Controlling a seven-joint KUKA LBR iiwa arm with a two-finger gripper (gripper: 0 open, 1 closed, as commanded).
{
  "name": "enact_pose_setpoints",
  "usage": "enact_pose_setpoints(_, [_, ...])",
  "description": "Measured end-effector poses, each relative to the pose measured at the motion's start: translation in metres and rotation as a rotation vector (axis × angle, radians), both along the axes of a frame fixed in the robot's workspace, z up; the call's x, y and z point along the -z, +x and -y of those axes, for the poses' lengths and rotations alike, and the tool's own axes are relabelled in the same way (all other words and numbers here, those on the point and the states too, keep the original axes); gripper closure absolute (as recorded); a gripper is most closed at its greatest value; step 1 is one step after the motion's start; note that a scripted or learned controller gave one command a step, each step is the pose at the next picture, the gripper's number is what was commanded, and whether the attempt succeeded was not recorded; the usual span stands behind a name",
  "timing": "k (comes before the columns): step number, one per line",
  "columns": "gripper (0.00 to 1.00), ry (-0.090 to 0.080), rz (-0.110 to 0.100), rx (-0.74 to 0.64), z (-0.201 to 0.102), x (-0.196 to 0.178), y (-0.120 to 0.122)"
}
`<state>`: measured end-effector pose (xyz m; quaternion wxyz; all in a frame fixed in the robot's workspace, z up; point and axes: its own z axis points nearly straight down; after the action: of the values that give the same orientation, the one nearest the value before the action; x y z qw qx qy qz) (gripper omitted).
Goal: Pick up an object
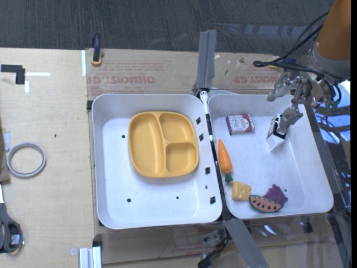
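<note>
White plastic bins sit side by side on the bench. The left bin (106,205) holds a smooth yellow plate (163,144) with rounded corners and three compartments, and the right bin (312,188) holds the small things. Along that bin's left wall lies an orange carrot (224,157), tapered, with its narrow end toward the far wall. Just nearer than it is a pale yellow cheese wedge (241,191). Beside the wedge is a watermelon slice (266,204), a red half-round with a dark rind, and a knobbly purple bunch of grapes (276,193) rests against that slice. A small pink and red box (240,124) lies flat toward the far wall, apart from the rest. On the pale wood at the left lie a grey ring of tape (25,159) and a pair of scissors (8,233)

My gripper (285,121) hangs over the far right part of the right bin, near the box on its right and well apart from the carrot and the cluster at the near wall; bare bin floor lies between it and the box. My arm reaches in from the upper right, its orange band (337,21) high, the wrist angled down and leftward. I cannot tell how far my gripper is open; every one of these things lies on the bin floor, none in its grasp
</note>
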<state>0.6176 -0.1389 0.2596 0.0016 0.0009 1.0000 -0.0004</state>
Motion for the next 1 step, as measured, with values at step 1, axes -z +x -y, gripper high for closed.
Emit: enact_pose_setpoints(1, [0.0,0.0,0.0,0.019,-0.032,0.1671,-0.0312])
